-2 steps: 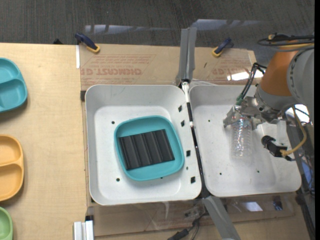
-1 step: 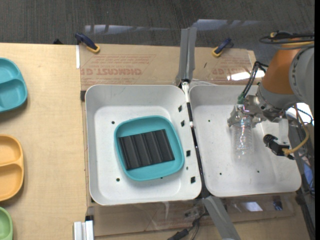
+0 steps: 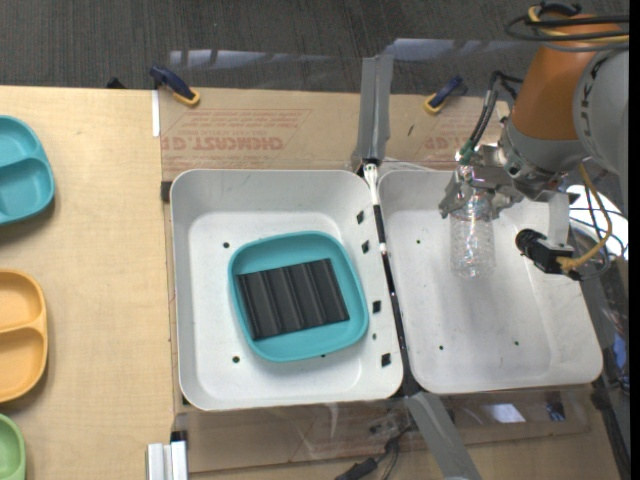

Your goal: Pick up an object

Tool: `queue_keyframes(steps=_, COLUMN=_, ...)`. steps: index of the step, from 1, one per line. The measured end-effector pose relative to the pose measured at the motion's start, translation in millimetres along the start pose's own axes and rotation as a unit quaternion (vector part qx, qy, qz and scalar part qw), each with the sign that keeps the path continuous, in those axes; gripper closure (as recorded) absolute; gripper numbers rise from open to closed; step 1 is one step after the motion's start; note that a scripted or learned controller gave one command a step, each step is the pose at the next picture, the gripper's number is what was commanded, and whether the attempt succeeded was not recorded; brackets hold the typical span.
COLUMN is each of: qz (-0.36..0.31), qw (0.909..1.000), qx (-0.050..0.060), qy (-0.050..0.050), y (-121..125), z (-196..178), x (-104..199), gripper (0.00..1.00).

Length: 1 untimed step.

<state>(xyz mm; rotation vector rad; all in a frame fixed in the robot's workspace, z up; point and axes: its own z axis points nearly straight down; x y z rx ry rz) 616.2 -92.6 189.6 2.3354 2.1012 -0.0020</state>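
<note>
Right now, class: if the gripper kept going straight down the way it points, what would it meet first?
The clear bottle, directly beneath the gripper in the right bin; they may already be touching, since depth is unclear from above.

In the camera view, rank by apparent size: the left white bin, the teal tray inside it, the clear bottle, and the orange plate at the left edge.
1. Left bin
2. Teal tray
3. Orange plate, though the frame edge cuts it off, so its full size is unsure
4. Clear bottle, at the gripper
</note>
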Motion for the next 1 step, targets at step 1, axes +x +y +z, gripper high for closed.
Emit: queue_keyframes(steps=1, qz=0.005, qw=1.0000, qx=0.001, qy=0.000, y=-4.3, z=2.2, x=-20.1, gripper=1.00)
